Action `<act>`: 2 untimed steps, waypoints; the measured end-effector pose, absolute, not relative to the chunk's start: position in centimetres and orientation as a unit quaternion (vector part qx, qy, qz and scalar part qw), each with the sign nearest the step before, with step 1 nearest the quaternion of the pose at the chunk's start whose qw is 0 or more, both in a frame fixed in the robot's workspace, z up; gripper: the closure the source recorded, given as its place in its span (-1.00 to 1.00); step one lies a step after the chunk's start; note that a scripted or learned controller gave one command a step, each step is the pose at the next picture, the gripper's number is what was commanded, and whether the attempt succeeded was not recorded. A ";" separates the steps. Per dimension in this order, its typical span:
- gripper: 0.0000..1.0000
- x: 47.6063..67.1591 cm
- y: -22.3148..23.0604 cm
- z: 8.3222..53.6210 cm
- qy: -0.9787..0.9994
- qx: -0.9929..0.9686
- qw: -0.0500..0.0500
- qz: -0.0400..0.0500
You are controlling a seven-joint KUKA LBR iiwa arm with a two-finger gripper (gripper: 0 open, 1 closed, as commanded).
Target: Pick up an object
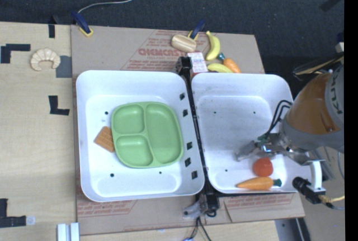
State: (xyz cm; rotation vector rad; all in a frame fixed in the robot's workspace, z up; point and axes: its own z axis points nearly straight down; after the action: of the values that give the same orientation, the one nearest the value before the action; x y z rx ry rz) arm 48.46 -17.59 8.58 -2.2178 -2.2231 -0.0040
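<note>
In the right bin [235,86] a red tomato [263,167] lies near the front right corner. An orange carrot [257,183] with a green tip rests just in front of it, along the front wall. My gripper [249,150] hangs low over the right bin, just left of and behind the tomato, at the end of the grey arm with its orange band [313,108]. I see nothing held in it. The left bin [89,83] holds a green divided plate [148,135]. A tan cracker-like piece [104,139] is tucked at the plate's left edge.
Behind the bins on the cardboard lie a bread roll [183,42], two bananas [213,47], a small box [197,62] and an orange item [231,65]. A croissant [45,58] sits on the bench at far left. The back half of the right bin has bare floor.
</note>
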 end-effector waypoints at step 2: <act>1.00 48.4 -12.2 12.0 -0.708 -0.706 0.001 0.000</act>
State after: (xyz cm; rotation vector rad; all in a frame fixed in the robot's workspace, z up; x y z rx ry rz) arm 48.37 -12.18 11.96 -2.2173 -2.2227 0.0002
